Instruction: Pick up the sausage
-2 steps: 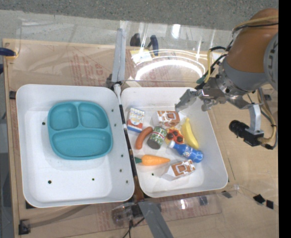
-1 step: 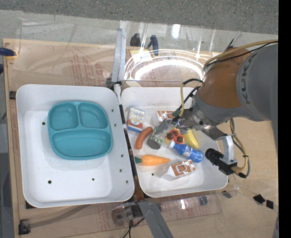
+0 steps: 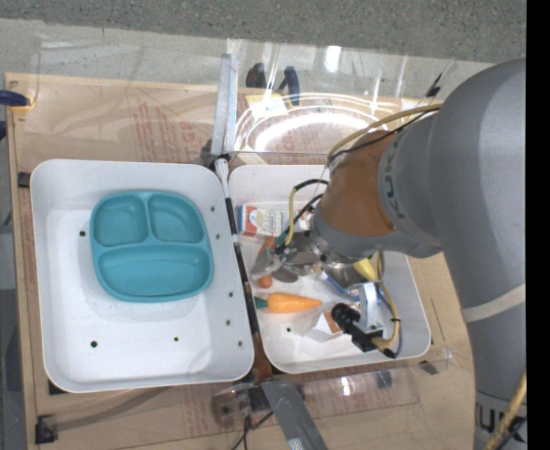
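In the camera view, the arm (image 3: pixel 415 195) reaches in from the right and hangs low over the right bin (image 3: pixel 246 187), its wrist covering much of that bin's middle. The gripper (image 3: pixel 289 251) is down among the clutter near the bin's left wall, but the wrist and cables hide its tips, so whether the claw is open, closed or gripping anything cannot be told.

A carrot (image 3: pixel 291 302) lies toward the bin's front left corner, and a small packet (image 3: pixel 261 220) sits near the back left. A small reddish piece (image 3: pixel 265 281) beside the left wall may be the sausage; it is too small to be sure.

The left bin (image 3: pixel 59 345) holds a teal divided plate (image 3: pixel 151 247).

Nothing appears lifted, so the pick looks not yet done: grasp and lift seem to remain.
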`<state>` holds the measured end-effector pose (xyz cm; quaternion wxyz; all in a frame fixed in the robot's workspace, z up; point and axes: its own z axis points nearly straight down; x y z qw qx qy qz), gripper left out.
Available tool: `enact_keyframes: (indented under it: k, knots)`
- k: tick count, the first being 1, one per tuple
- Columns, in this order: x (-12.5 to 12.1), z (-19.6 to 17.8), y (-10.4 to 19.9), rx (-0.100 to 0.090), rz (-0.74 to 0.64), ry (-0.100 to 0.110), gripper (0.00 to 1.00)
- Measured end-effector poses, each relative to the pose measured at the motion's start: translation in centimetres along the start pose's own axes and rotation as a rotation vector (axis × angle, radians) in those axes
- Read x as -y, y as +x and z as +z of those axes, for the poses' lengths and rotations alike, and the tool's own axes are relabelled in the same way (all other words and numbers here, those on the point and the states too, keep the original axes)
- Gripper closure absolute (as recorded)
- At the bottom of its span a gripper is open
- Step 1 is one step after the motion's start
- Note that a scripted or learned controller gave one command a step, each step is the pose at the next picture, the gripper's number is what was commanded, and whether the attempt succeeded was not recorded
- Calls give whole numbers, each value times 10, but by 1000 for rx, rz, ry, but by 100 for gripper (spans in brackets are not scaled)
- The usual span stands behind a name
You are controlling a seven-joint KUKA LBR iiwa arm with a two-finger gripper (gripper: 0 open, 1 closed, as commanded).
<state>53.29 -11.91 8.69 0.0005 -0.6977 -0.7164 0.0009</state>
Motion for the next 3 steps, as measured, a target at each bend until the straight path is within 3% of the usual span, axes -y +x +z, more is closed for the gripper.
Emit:
enact_keyframes:
  k: [1,2,3]
  knots:
    - [0,-10,-2,2,-1,1,100]
    - [36,-100,57,-2,431,0,100]
    - [10,-99,108,-2,734,3,100]
